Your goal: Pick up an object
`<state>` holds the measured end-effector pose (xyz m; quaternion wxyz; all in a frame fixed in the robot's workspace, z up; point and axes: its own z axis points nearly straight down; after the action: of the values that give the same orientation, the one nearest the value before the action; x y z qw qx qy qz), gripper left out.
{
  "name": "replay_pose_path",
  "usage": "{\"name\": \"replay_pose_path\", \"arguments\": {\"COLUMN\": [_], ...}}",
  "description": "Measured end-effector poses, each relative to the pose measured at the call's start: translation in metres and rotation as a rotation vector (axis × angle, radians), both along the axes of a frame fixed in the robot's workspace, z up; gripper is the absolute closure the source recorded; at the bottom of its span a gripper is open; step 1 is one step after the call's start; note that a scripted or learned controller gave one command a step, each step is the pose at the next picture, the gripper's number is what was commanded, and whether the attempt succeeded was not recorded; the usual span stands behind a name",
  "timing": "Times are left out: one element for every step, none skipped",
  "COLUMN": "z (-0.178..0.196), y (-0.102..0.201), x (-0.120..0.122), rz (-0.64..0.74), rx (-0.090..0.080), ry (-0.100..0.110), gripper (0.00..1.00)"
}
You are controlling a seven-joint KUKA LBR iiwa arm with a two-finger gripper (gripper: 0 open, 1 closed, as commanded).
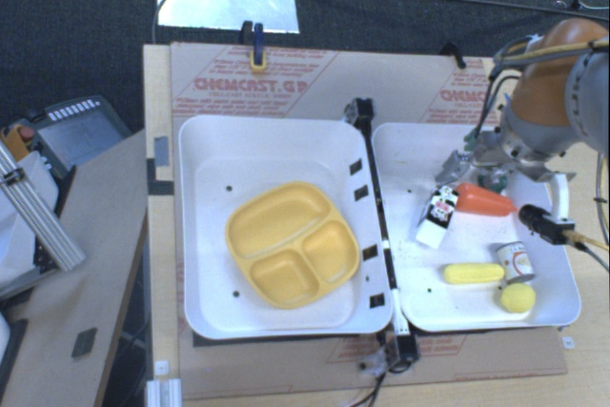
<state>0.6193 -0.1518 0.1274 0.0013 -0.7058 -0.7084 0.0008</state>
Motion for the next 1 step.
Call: {"name": "replay_pose_path", "arguments": {"z": [0.0146], "y": [-0.0007], "x": [0.0014], "rz": [0.001], "rx": [-0.002], "ry": [-0.007], "gripper": [1.00]}}
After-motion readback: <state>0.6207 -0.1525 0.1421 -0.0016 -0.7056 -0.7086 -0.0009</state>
